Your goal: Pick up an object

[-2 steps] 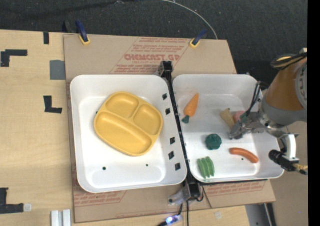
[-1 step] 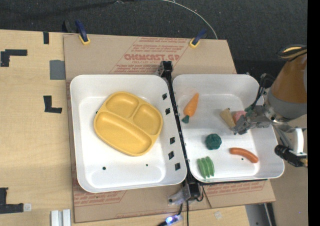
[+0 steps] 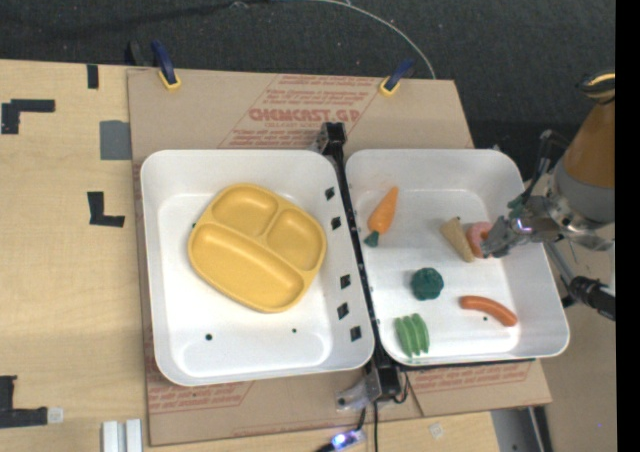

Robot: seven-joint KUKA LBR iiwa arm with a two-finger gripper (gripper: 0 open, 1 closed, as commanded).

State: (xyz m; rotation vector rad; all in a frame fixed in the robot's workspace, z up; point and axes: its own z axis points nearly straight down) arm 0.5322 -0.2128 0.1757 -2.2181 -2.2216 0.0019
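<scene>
- The arm (image 3: pixel 590 155), grey with an orange band, reaches in from the right edge and sits over the right rim of the right bin (image 3: pixel 500 165)
- Its jaws (image 3: pixel 497 239) are low inside that bin, by the right wall, pointing left toward a small pink object (image 3: pixel 481 234)
- The pink object touches or lies right at the fingertips; the view is too small and dark there to tell whether the jaws are spread or closed, or whether they have any hold on it
- Just left of the pink object, touching it or nearly so, lies a tan wedge-shaped piece (image 3: pixel 458 238), tilted on the bin floor
- A toy carrot (image 3: pixel 382 213), orange with a green tip, lies at a slant near the left wall of the right bin, well apart from the jaws
- A dark green round piece (image 3: pixel 427 283), perhaps a toy broccoli, sits near the middle of that bin
- A red-orange sausage-shaped piece (image 3: pixel 488 309) lies toward the near right corner
- A light green ridged piece (image 3: pixel 411 333) rests against the near edge
- The left bin (image 3: pixel 165 240) holds a yellow divided plate (image 3: pixel 259 245), lying flat and turned at an angle
- Both bins stand side by side on a cardboard sheet (image 3: pixel 290 110) on the desk (image 3: pixel 60 240), with two blue clamps (image 3: pixel 163 64) at the sheet's far edge
</scene>
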